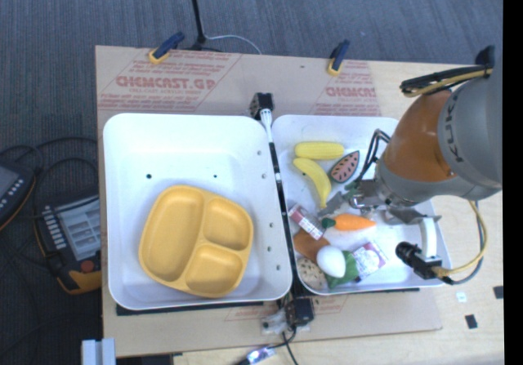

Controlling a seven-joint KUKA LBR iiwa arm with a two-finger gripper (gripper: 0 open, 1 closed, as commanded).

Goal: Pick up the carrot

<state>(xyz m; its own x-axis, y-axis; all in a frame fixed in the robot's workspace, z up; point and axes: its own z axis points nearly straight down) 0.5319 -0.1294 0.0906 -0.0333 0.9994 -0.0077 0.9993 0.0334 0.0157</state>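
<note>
Here the carrot (354,224) lies just below the gripper (357,199)

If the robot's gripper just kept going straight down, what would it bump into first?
Probably the carrot: the gripper hangs just over it in the right bin. Height is hard to judge from above, so it could brush the banana beside it.
</note>
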